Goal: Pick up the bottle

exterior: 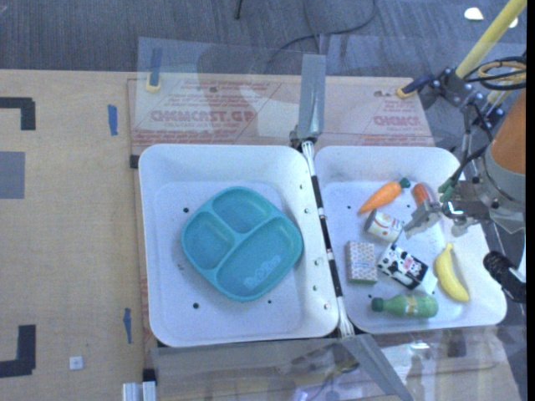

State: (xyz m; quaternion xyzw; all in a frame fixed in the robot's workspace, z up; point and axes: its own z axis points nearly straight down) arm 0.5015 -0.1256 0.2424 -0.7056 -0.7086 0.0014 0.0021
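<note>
Green plastic bottle (407, 306) lies flat by the bin's front wall; the tool (428, 213), grip state unclear, could snag neighbouring packets.

two white bins, a divided plate and a scatter of play food

the left bin (159, 174) holds a teal divided plate (242, 242) with three compartments, lying flat near its middle. in the right bin (351, 161) an orange carrot (382, 195) lies tilted near the top, with a small white can (384, 225) just below it. a checkered cracker-like block (362, 261) sits beside a black-and-white carton (403, 266), and a yellow banana (451, 274) lies along the bin's right side. both bins rest on a wooden bench (67, 224) marked with blue tape (112, 119).
</note>
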